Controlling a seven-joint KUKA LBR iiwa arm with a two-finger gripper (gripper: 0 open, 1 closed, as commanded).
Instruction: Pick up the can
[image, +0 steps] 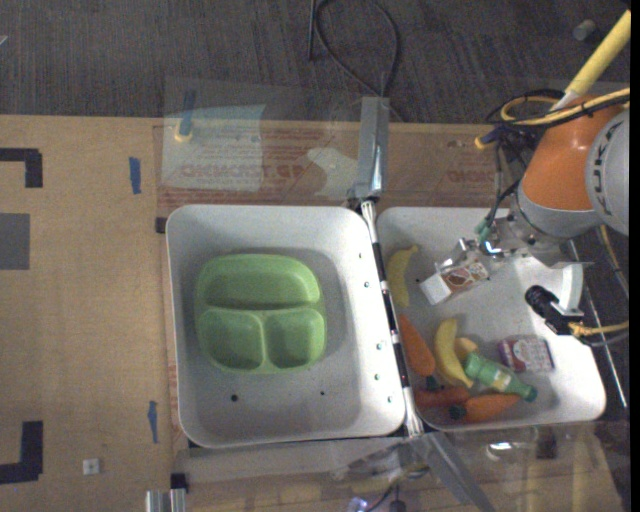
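Gripper (487, 243) is hovering over the upper part of the right shallow white bin (590, 398), in the right half of the frame, under the grey arm with its orange band (565, 180).

Progress: the pick is reading as not yet done. The small maroon can with a pale label (526, 353) is lying on its side on the floor of that same bin, toward the lower right of the frame, and it is sitting well apart from the gripper. 1 green plastic bottle with a yellow cap (497, 376) is lying just beside it, to the lower left. Judged as left to do: travelling over the can, descending, closing on it, lifting it clear.

End effector: the wrist is covering it at this slant, so I cannot tell how wide it is standing. Nothing is showing as held. 1 small white carton with a brown-and-red label (455, 279) is lying just beside the gripper, to its lower left. Contact between the 2 cannot be judged.

Other contents: 2 yellow bananas (400, 275) and 1 orange carrot (415, 345) are lying along the left side of the right bin. The left shallow white bin (185, 300) is holding 1 green plastic tray with 3 compartments (260, 312).
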